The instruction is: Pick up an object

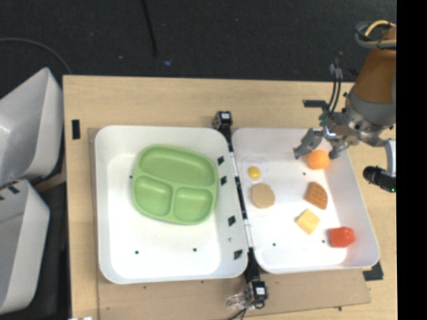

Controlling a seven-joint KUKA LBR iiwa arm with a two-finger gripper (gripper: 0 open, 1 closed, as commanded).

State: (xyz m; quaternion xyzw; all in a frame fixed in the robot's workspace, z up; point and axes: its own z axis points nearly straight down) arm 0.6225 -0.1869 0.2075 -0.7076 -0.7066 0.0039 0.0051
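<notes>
On the desk we see the left bin with a green plate in it. In the right bin, starting nearest the plate, there are a small yellow ball and a tan disc, then a yellow cube, a brown wedge and a red block. An orange ball lies farthest from the plate, at the back. The gripper is just over this ball, its jaws apart on both sides and not clamped on it.
</notes>
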